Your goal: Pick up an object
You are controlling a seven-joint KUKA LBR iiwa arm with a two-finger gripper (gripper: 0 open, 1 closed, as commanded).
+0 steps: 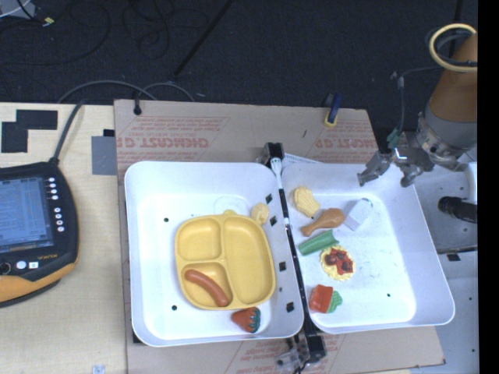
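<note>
Hovering at the two o'clock corner of the right bin (437,302), the gripper (387,172) hangs above the rim with its two dark fingers splayed apart and bare air between them, gripping no object at all. Up the arm, the orange band (456,92) runs off the frame's right side, so the rest of the arm is cut off from us.

Down in the right bin, the toys huddle toward nine o'clock: a corn cob (306,202) at the top, a drumstick (325,221) just beneath it, a small grey block (357,214) beside the drumstick at three o'clock, pale and hard to make out against the white floor. Below those, a green pepper (317,244) touches a little pizza round (337,263), and at six o'clock sits a red-and-green piece (323,298), its shape too small to name.

Over in the left bin (148,209), a yellow divided plate (224,259) carries a sausage (207,286) in its lower compartment. A yellowish lump (260,213) pokes up at the plate's one o'clock, too small to identify, and a strawberry (246,319) sits at five o'clock beside the plate's edge. Far left, a control pendant (31,228) is sliced off by the frame's edge.
</note>
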